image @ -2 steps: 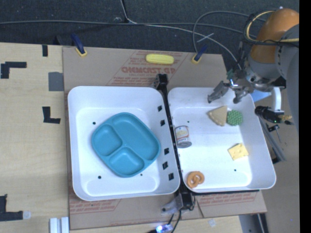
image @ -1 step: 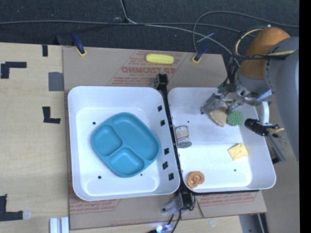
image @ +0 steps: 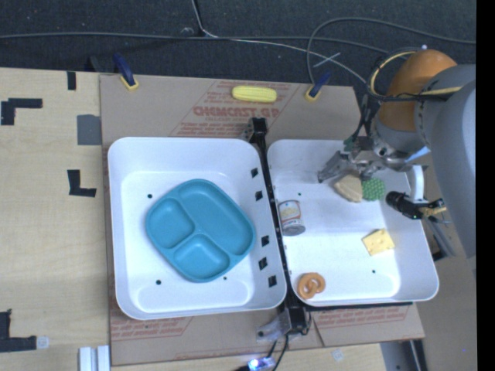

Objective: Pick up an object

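Camera view looks down on the bench [image: 42, 230], where a sheet of brown cardboard [image: 193, 110] carries two white bins side by side. The arm [image: 456, 145] reaches in from the right, and its hand [image: 346, 171] hangs low over the far right part of the right bin [image: 340, 265]. Whether the hand is spread or pressed together cannot be told from this angle. Directly under it, touching or nearly touching, lies a pale lump [image: 350, 189], with a small green piece [image: 374, 188] tight against its right side, so the two crowd each other beneath the hand. The rest of that bin is loosely scattered: a little tin [image: 291, 216] stands near the left wall, well apart from the hand; a yellow wedge [image: 377, 242] lies nearer the front right; a brown pretzel [image: 311, 285] sits by the front edge. The left bin [image: 128, 172] holds a blue divided plate [image: 199, 229], lying flat in its middle. Outside the bins, on the cardboard at the far side, rests a yellow banana-like thing [image: 254, 93], with a clamp [image: 125, 74] at the far left corner of the sheet.
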You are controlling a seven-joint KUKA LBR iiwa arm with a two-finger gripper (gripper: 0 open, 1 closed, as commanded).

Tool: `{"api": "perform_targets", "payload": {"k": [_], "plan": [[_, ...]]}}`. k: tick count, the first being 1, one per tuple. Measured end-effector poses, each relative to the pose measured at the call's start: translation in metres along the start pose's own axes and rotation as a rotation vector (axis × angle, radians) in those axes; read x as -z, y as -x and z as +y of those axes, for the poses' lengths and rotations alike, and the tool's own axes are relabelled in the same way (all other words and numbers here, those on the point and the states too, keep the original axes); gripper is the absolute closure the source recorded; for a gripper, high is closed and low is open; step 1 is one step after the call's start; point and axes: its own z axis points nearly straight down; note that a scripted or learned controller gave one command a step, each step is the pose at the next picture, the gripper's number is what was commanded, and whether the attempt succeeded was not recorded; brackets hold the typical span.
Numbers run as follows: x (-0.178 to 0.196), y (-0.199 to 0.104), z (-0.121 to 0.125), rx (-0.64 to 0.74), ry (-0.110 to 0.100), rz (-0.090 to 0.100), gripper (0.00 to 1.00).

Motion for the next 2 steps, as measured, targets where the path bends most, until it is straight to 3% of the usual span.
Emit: {"api": "perform_targets", "payload": {"k": [1, 2], "plan": [[0.006, -0.003, -0.001, 0.002, -0.005, 0.006, 1.00], [0.068, -0.004, -0.003, 0.000, -0.008, 0.011, 1.00]]}}
